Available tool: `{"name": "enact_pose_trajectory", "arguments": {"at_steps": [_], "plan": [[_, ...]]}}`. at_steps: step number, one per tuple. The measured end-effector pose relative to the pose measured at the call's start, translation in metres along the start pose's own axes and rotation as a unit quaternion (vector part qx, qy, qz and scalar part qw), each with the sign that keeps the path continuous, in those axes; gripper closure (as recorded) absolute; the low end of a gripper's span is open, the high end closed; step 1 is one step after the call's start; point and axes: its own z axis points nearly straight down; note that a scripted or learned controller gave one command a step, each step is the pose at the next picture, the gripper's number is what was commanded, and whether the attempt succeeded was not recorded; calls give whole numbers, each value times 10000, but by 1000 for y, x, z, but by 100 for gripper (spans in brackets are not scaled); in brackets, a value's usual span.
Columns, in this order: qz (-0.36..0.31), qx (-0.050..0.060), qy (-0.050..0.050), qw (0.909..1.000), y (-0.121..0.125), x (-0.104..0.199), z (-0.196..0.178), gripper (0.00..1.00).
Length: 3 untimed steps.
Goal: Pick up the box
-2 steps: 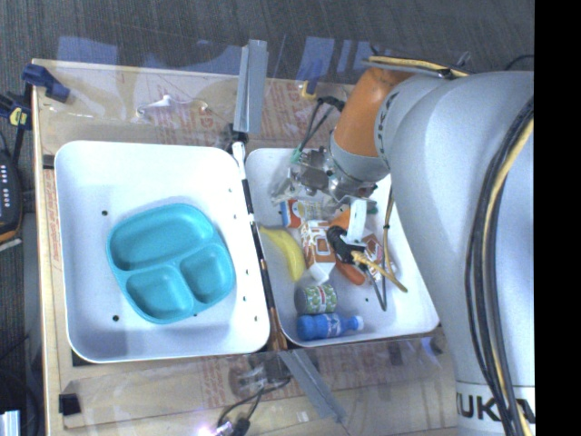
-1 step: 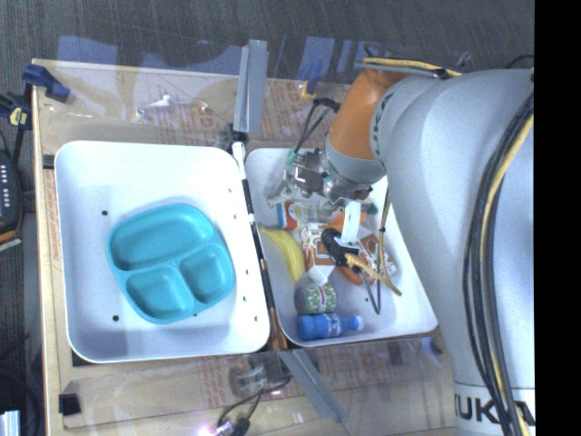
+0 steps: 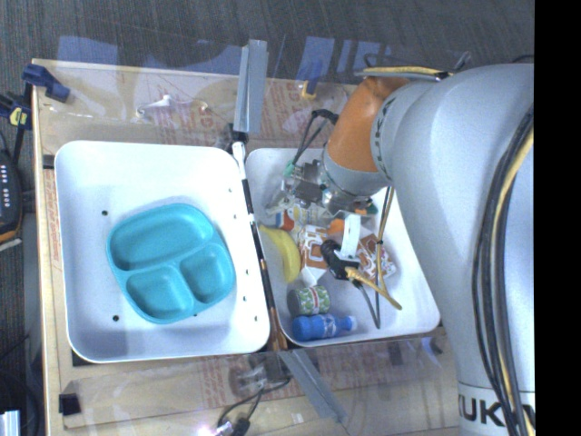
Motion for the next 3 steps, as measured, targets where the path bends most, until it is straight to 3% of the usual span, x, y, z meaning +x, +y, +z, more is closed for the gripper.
{"name": "enact_pose_trajectory", "arguments": {"at_steps": [1,2,3], "plan": [[163,7,15,9999,-1,-3,0,0],[144,11,23,9999,-1,-2,-11,100],[144,12,22,9999,-1,-2,-11,0]]}}
